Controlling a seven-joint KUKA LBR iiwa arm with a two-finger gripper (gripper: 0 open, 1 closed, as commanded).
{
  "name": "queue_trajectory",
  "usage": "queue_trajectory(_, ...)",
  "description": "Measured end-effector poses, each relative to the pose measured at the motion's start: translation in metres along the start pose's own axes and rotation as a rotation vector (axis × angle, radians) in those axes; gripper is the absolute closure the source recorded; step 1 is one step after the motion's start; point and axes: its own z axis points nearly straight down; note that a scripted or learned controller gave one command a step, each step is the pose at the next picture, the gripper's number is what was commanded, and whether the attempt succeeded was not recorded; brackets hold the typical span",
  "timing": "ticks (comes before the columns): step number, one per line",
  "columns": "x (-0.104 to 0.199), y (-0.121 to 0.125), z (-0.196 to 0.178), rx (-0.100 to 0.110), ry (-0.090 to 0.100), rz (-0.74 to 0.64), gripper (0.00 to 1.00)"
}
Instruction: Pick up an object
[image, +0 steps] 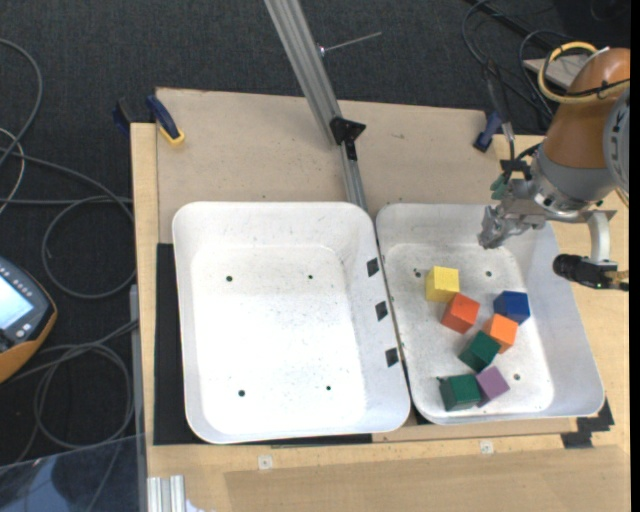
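Camera view: gripper (492, 232) above right bin (572, 340), fingers' state unreadable.
Risk: clustered blocks (478, 340), likely nudged, not gripped.

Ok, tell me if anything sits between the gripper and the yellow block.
Nothing visible does. The gripper is over the far part of the right bin, and only bare bin floor lies between it and the yellow block. The other blocks, starting with the orange-red block, lie on the yellow block's near side.
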Motion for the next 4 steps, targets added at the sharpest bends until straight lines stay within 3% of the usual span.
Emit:
queue_trajectory(1,0.003,0.008,-0.064,-0.006,-0.002,-0.001,1.00)
queue_trajectory(2,0.003,0.009,-0.057,0.001,-0.001,-0.001,1.00)
queue_trajectory(4,0.104,0.003,-0.068,0.005,0.003,-0.005,1.00)
